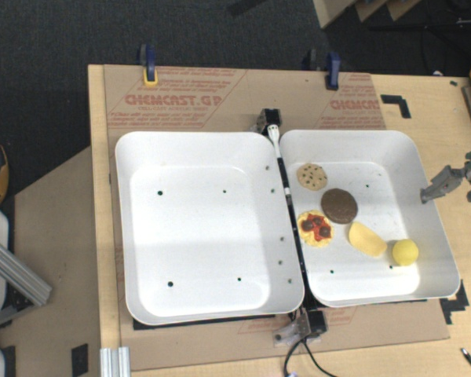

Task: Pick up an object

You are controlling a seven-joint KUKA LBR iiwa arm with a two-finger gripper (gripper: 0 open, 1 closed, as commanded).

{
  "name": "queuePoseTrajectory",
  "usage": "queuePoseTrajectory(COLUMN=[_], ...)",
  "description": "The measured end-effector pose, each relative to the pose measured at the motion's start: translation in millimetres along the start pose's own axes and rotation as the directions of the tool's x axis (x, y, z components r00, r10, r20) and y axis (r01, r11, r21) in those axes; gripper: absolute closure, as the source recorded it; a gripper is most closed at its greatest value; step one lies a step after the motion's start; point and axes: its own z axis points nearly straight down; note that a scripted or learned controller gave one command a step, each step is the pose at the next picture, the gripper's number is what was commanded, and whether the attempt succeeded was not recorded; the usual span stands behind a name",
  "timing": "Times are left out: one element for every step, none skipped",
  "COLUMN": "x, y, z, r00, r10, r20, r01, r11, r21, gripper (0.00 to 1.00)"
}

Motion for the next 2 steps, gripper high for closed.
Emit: queuePoseTrajectory(x=[76.9,148.5], y=[18.4,52.0], z=[-176.1,-68.9], r00=[1.0,1.0], r10=[-0.009,-0.008], r20=[0.003,-0.004], r01=[0.009,0.008], r11=[1.0,1.0], r21=[-0.021,0.011], gripper=[0.0,0.0])
